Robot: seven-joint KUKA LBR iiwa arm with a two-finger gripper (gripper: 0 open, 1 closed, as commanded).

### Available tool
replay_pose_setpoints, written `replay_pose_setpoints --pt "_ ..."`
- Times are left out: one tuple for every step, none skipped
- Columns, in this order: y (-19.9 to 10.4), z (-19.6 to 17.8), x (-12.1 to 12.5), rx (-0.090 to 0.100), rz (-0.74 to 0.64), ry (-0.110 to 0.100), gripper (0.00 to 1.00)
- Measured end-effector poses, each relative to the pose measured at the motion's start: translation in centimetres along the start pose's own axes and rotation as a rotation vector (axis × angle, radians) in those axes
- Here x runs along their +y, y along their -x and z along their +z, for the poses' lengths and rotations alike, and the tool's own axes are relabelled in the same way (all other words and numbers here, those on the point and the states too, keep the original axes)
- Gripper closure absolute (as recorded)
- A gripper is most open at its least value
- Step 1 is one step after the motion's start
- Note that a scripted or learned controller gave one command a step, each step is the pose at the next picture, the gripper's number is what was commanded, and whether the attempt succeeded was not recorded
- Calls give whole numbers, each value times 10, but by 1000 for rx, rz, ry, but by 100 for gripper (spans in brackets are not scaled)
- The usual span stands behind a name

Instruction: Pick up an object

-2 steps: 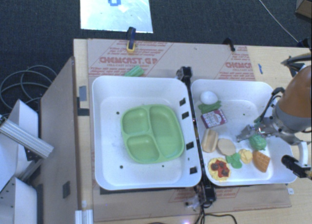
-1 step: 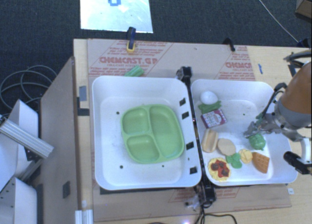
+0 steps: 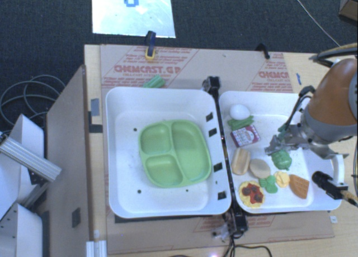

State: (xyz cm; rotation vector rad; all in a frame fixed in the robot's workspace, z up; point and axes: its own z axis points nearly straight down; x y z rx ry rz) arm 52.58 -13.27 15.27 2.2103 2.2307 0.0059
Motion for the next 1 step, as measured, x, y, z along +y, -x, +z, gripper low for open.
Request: replay_pose_setpoints --pt "-75 -33 29 1 -4 2 100"
